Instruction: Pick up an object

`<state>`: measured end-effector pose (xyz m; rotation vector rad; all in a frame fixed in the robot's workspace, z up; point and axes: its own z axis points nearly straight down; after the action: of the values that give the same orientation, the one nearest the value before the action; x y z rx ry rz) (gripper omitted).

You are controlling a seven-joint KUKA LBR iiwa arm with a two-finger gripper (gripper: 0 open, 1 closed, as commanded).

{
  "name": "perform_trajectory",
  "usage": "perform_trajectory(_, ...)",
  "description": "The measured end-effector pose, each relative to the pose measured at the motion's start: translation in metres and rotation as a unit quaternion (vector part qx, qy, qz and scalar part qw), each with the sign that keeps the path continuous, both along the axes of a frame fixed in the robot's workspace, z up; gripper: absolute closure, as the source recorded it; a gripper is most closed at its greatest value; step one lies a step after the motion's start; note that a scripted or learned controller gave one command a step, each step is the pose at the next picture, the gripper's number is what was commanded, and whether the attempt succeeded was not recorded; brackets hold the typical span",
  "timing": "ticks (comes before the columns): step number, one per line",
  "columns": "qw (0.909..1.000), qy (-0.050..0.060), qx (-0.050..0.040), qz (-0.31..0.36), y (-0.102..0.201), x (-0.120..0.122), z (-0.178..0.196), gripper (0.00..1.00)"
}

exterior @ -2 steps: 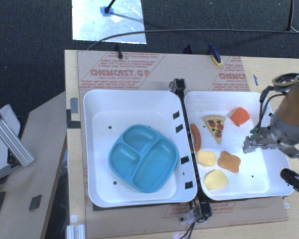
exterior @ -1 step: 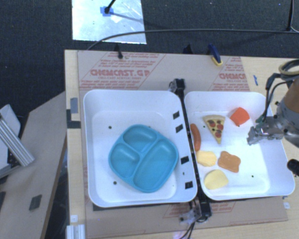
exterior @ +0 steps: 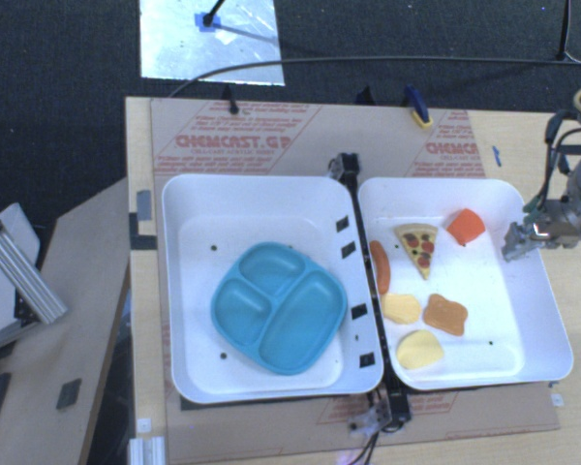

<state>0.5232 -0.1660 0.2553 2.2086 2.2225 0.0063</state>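
Two shallow white bins side by side on the bench (exterior: 174, 124), over a sheet of printed cardboard (exterior: 271, 134). In the left bin (exterior: 189, 260): a blue divided plate (exterior: 278, 306), lying flat, slightly toward the near side. In the right bin (exterior: 523, 308): six toy food pieces, all loose on the floor. Against the left wall, a sausage (exterior: 379, 265), lengthwise. Just beside it, a pizza slice (exterior: 418, 247), point toward the near side. Near the far right corner, an orange block (exterior: 466, 227), apart from the rest. Lower down, a pale yellow piece (exterior: 401, 308) and a brown toast-like piece (exterior: 445, 315) side by side, close but apparently not touching. Nearest the front, a round yellow piece (exterior: 419, 350). At the right bin's far right rim, the gripper (exterior: 519, 239), reaching in from the right, above the rim and well apart from every food piece, nearest the orange block. Nothing between its tips; open or shut, cannot tell. On the dark floor beyond the bench, a shiny square sheet (exterior: 209, 27).
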Motion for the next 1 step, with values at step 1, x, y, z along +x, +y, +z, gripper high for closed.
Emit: perform_trajectory(1,1.0000,0.003,0.0023,0.002,0.0504,0.0035,0.0044,1.00)
